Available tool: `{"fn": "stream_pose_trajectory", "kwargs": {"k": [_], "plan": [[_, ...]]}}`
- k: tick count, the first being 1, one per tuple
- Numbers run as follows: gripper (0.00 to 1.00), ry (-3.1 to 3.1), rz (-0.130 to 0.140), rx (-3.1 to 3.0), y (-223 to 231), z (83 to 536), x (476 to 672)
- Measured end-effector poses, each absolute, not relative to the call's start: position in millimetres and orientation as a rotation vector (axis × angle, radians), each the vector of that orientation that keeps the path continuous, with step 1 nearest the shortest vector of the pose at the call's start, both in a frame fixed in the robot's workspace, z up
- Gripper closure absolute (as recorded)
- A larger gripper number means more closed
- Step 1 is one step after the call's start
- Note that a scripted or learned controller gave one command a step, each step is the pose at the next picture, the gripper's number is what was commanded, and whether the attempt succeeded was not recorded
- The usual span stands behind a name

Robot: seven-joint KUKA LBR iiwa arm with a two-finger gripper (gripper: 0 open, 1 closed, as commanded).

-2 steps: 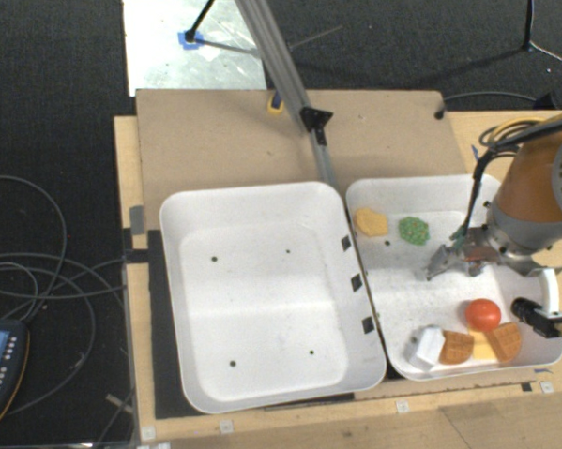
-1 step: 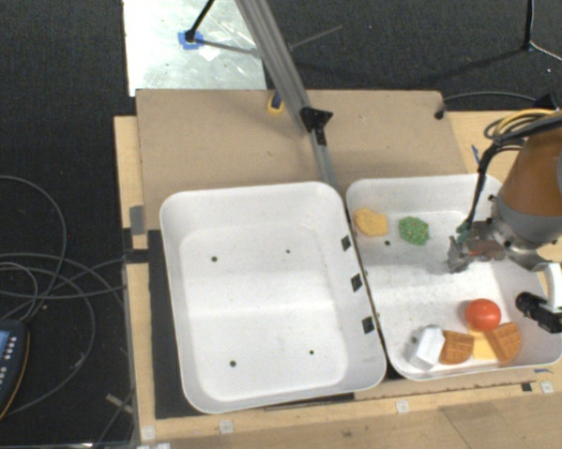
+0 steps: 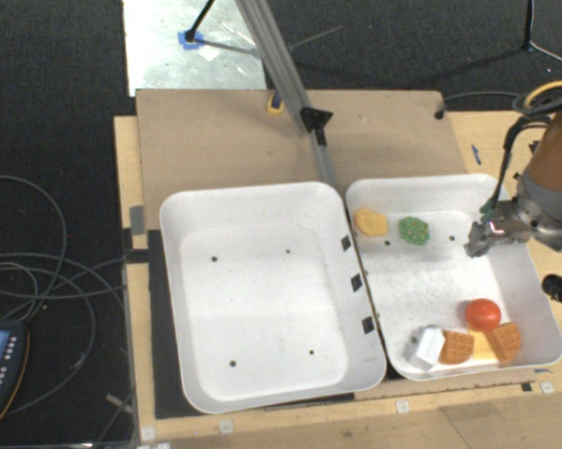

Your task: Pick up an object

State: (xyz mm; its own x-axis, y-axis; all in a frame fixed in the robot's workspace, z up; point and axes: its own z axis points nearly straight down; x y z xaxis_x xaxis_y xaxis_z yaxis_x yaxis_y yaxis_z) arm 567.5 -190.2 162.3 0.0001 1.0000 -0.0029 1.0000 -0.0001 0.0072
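White plastic formed both shallow bins on the brown bench [image 3: 211, 138]. Nearest the camera, along the front wall of the right bin [image 3: 540, 332], lay a small white block [image 3: 423, 347], touching a waffle-patterned orange piece [image 3: 457, 348]; a second orange waffle piece [image 3: 504, 341] lay just beside it, with a yellow slice [image 3: 481, 352] between the two. A red tomato [image 3: 483, 313] sat just behind these, touching or nearly touching the second waffle piece. Farther back, near the bin's rear wall, a green broccoli-like piece [image 3: 413, 230] and a yellow lump [image 3: 371, 223] lay near each other, the lump close to the wall shared with the left bin [image 3: 186, 299]. The gripper [image 3: 480, 238] stood over the right bin's far right side, well apart from every item; whether its tool was wide or narrow could not be told, and nothing was seen in it.
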Motion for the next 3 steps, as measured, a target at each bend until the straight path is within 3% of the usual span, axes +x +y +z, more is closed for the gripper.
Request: {"fn": "stream_pose_trajectory", "kwargs": {"k": [2,3], "plan": [[1.0,2.223,0.006,2.209,-194,262,585.8],[1.0,2.232,0.006,2.209,-139,269,590.6]]}}
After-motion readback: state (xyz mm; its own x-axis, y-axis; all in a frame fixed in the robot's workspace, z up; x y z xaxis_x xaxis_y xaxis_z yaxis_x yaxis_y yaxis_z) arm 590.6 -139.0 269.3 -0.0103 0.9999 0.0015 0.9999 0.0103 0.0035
